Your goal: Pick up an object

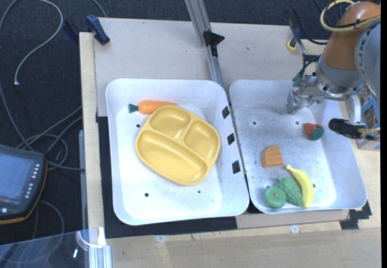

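Lying loose in the right bin [338, 158], several objects are seen: a small red-and-green toy [313, 131] right of centre, an orange waffle piece [273, 156] nearer, then a banana [302, 183], a green knobbly item [291, 189] and a green round piece [275, 196] clustered at the near edge. The gripper [294, 105] is positioned low over the bin's far part, nothing seen held; finger state cannot be told. In the left bin [121, 140], a yellow divided plate [178, 143] is placed centrally, with a toy carrot [152, 106] touching its far-left edge.
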`<state>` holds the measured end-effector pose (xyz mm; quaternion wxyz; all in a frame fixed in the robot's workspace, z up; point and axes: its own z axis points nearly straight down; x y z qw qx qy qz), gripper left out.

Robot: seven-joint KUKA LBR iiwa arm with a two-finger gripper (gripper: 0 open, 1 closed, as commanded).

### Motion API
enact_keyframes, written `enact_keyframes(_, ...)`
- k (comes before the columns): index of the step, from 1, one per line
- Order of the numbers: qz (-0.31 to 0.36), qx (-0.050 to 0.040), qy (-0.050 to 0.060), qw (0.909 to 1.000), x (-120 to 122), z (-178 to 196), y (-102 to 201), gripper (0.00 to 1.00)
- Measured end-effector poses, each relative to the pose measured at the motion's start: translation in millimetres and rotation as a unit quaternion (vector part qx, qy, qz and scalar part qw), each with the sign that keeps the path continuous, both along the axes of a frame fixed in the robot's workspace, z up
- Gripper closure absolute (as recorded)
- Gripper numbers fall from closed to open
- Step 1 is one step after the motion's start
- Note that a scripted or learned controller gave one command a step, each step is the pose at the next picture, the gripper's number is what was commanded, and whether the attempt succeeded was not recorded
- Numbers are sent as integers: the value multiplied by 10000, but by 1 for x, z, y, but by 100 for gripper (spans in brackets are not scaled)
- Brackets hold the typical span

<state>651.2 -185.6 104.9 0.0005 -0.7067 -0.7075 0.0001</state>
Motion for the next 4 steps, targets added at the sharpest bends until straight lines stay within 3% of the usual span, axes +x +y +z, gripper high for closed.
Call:
enact_keyframes(2, 6, -13, -51, 10000, -2, 120, 3, 100)
enact_keyframes(3, 1, -11, -37, 10000, -1, 148, 3, 100)
enact_keyframes(4, 28, 15, 5, 10000, -11, 150, 64, 100)
